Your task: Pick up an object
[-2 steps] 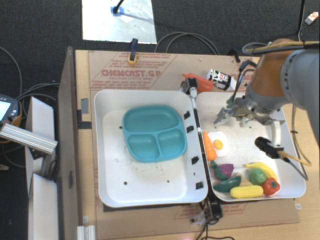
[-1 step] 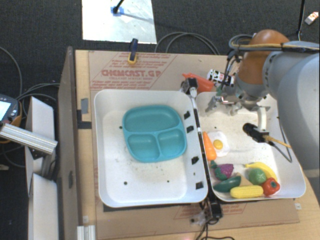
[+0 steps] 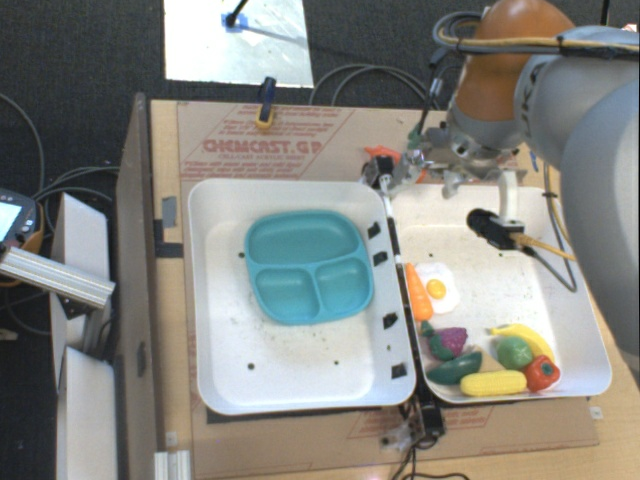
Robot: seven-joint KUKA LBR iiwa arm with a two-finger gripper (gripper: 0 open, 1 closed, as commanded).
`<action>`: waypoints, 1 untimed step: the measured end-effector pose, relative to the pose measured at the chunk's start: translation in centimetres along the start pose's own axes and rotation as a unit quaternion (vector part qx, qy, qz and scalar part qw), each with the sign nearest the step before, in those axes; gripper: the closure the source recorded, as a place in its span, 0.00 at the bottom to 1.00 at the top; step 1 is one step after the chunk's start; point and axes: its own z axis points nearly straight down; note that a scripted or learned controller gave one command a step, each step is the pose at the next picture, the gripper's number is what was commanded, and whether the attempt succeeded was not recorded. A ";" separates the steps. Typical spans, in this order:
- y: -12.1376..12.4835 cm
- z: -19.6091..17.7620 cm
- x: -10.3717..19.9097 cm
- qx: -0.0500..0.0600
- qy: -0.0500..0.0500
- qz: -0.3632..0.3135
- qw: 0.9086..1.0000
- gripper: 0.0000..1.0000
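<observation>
the 2 white bins (image 3: 215, 298) look like smooth moulded plastic with a dull sheen, lightly speckled with dirt. the teal divided tray (image 3: 308, 266) is matt plastic, smooth. the toy foods look glossy plastic: the carrot (image 3: 418, 290), the fried egg (image 3: 437, 288), the yellow corn (image 3: 491, 383), the tomato (image 3: 542, 371). the bench top (image 3: 270, 138) is matt brown cardboard with red print. the arm's orange band (image 3: 510, 53) is smooth and shiny. the sheet (image 3: 240, 28) beyond the bench looks like crinkled metal foil.

Teal tray (image 3: 305, 268); white bins (image 3: 225, 368); orange carrot (image 3: 417, 290); yellow corn (image 3: 491, 383); purple eggplant (image 3: 450, 340).
</observation>
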 end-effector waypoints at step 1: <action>-1.2 0.4 -2.8 0.002 -0.001 0.004 1.000 0.00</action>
